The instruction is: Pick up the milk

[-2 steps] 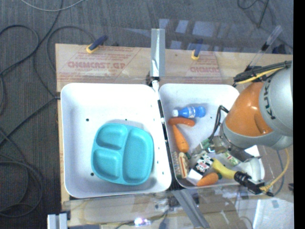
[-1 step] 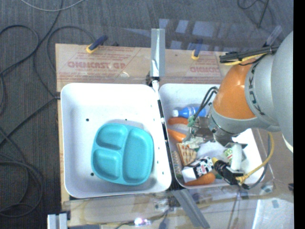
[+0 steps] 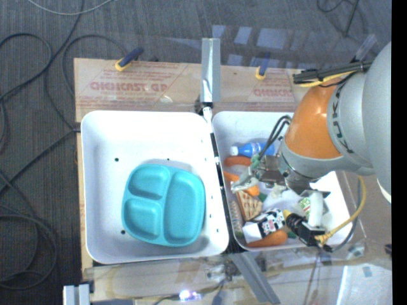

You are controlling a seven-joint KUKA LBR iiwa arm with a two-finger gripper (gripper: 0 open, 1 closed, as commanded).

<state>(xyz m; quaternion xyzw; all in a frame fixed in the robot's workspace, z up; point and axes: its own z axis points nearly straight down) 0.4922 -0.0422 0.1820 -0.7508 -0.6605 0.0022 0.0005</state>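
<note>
The milk is a small white carton with black cow patches. It lies on its side near the front of the right bin, just above an orange carrot-like piece. My gripper hangs over the middle of that bin, under the orange-banded wrist. It is above and slightly left of the milk and apart from it. Nothing shows between the gripper and the carton.
Around the gripper lie a blue bottle, an orange piece, a waffle and another small orange item. The left bin holds a teal divided plate. A narrow ridge separates the bins.
</note>
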